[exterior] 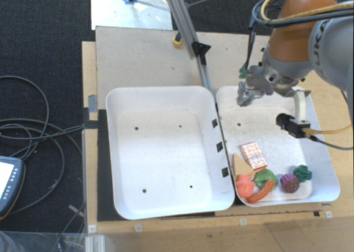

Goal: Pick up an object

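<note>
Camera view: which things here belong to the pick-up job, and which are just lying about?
Job:
gripper
right bin
pink patterned block
orange carrot toy
purple toy
dark green toy

Lying about:
left bin
cables on the floor
handheld screen

We see the gripper (245, 97) over the far end of the right bin (326, 181), well apart from the toys at its near end: a pink-and-white box (253, 155), an orange carrot (261, 191), a green leafy piece (265, 177), a purple ball (289, 183) and a dark green piece (302, 173). The left bin (160, 151) sits beside it on the table (138, 57).
</note>
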`<action>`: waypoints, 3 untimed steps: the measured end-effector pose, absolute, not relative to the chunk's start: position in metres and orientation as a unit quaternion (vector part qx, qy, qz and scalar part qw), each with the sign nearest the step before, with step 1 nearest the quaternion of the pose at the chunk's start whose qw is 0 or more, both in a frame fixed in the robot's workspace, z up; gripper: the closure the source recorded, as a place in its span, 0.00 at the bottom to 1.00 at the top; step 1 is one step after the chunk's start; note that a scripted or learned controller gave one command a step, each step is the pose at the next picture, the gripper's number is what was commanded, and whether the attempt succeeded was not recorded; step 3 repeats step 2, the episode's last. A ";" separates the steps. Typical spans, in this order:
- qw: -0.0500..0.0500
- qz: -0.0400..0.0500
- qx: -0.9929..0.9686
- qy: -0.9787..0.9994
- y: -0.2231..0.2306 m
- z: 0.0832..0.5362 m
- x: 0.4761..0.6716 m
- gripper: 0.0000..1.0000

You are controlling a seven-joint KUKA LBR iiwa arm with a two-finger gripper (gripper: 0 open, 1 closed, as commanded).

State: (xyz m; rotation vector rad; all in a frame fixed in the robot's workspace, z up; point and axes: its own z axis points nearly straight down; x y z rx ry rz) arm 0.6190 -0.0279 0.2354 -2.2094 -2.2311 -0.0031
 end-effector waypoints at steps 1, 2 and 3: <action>0.002 0.000 -0.704 -0.710 0.019 0.227 0.587 1.00; 0.001 -0.001 -0.704 -0.711 0.059 0.235 0.564 1.00; 0.001 -0.001 -0.704 -0.711 0.059 0.235 0.564 1.00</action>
